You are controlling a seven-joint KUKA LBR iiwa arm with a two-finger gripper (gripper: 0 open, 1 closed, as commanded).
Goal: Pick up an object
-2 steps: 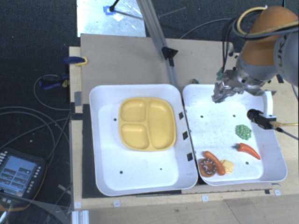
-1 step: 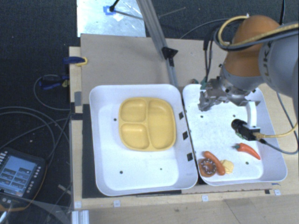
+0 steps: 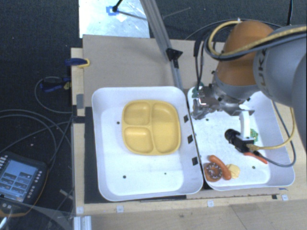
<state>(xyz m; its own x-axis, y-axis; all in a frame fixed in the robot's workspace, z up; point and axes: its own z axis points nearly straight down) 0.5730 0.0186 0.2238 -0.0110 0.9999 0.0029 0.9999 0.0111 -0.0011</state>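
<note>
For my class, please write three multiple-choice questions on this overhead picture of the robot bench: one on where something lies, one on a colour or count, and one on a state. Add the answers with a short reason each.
1. Where does the yellow divided plate lie?
A. In the left bin
B. In the right bin
C. On the cardboard outside the bins

2. How many compartments does that plate have?
A. Two
B. Three
C. Six

3. How is the toy hot dog?
A. Lifted by the arm
B. Resting on the floor of the right bin, apart from the gripper
C. Set on the plate

Answers:
1 A, the plate sits inside the left bin.
2 B, its ridges mark three sections.
3 B, it lies near the bin's front edge beside a doughnut, with the gripper well behind it.
</note>
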